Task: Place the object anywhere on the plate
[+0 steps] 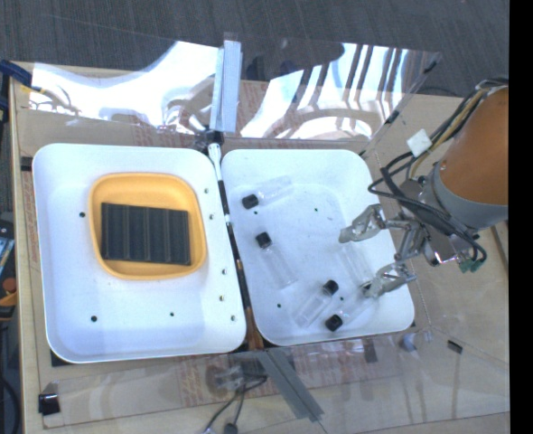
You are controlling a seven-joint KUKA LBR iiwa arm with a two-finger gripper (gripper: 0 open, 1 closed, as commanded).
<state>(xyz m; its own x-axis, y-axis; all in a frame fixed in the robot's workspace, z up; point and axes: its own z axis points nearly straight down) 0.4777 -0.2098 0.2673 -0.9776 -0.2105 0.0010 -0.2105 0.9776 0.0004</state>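
Over the right bin [316,165] we see the gripper [372,256] hanging near the bin's right wall, its jaws spread wide with nothing between them. One metal finger [361,225] points toward the bin's middle, the other finger [388,280] sits lower, close to the bin's near right corner. Behind them the grey arm [470,202] with its orange band [485,147] comes in from the right, wrapped in loose cables.

Within the right bin we count four clear plastic vials with black caps. One vial [265,193] lies toward the bin's far left corner. A second vial [274,256] lies just nearer than it, close to the left wall. A third vial [343,268] rests between the two fingers' reach, its cap toward the near wall. The fourth vial [316,315] lies by the near wall, just beside the third one's cap.

Left of that bin, the left bin [59,269] carries a yellow plate [144,193] with a dark ribbed insert [146,233] at its centre.
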